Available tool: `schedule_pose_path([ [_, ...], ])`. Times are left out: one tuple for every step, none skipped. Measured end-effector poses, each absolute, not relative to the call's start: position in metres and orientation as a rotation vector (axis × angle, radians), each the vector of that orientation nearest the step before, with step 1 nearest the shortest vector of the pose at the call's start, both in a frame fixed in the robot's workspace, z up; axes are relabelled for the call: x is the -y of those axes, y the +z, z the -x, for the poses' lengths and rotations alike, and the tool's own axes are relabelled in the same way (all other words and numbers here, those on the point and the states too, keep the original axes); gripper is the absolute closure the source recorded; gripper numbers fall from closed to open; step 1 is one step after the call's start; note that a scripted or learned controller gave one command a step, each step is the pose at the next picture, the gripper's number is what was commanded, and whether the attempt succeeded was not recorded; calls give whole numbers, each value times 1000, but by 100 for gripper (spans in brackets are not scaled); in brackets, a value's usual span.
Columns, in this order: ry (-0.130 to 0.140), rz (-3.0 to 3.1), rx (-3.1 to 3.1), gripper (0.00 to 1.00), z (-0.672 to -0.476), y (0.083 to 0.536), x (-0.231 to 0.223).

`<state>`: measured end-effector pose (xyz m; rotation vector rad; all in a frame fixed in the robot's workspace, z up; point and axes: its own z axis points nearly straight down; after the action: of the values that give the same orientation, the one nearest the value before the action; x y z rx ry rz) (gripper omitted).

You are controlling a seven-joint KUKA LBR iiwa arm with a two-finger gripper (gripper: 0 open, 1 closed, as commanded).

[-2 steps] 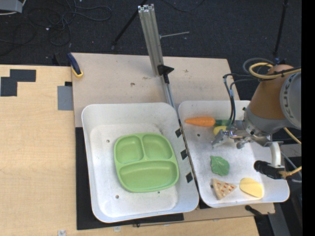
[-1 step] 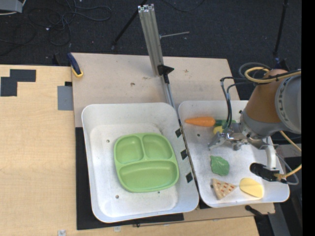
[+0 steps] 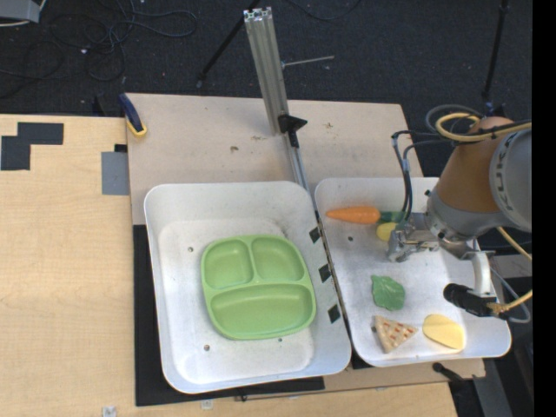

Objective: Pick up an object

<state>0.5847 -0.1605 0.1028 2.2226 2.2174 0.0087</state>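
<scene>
Robotics lab: floor cables (image 3: 130,24), aluminium post (image 3: 269,72), bench bins (image 3: 165,233).

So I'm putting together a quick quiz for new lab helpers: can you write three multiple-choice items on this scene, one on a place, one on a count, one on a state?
1. Where does the green divided plate lie?
A. in the left bin
B. in the right bin
C. on the wooden bench

2. How many compartments does the plate have?
A. two
B. three
C. four

3. What state is the toy carrot in?
A. standing upright
B. hanging from the gripper
C. lying flat on the bin floor

Answers:
1. A, the plate lies in the middle of the left bin.
2. B, two small compartments sit above one long one.
3. C, the carrot lies on its side near the top of the right bin, left of the gripper.
</scene>
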Motion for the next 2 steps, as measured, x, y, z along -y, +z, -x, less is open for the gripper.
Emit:
schedule_pose_path([
  [0, -2220, -2222, 100, -590, 146, 162],
  [1, -2219, -2222, 100, -593, 189, 161],
])
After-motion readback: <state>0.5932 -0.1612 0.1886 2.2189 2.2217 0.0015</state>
